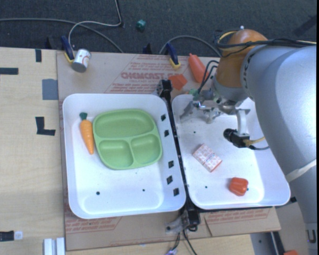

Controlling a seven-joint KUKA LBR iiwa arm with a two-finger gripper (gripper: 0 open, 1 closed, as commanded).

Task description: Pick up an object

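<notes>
At the bench's far left edge a small cylindrical can (81, 59) with a blue clip lies on its side on the brown cardboard sheet (133, 76), which carries the red printed word "CHEMCAST", the one piece of writing that can be read. The left bin (74, 158), shallow, white and round-cornered, holds a toy carrot (86, 135) with a green top, lying along its left wall, just beside a pale green plastic divided plate (128, 138) with three compartments. Black clips join the two bins along their shared edge. Beyond the far edge of the right bin (266, 193), an orange cone-shaped piece (196, 67) lies on the cardboard. In the right bin, a small box with a pink checked pattern (207, 157) lies near the middle, and a red-orange toy pepper (238, 185) sits near the near-right corner. The gripper (208, 110) hangs over that bin's far-left corner, below the orange band; whether its fingers are parted or closed cannot be told, and nothing shows between them.
</notes>
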